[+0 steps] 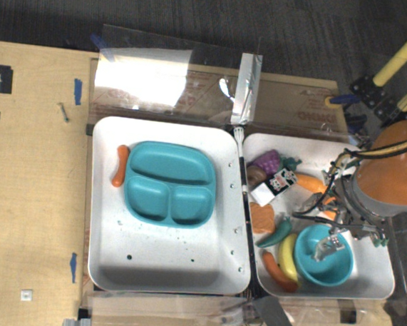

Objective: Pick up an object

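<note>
The claw hung inside the blue bowl in the right bin; I cannot tell its state. A banana lay just left, the teal tray farther left in the other bin.

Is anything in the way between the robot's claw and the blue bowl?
Nothing visible is. The gripper hangs right over the blue bowl in the right bin, about at its mouth. The banana lies beside the bowl, not between them.

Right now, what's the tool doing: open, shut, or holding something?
Tool: over the teal bowl in the right bin; open or shut cannot be told, and nothing is visibly held.
</note>
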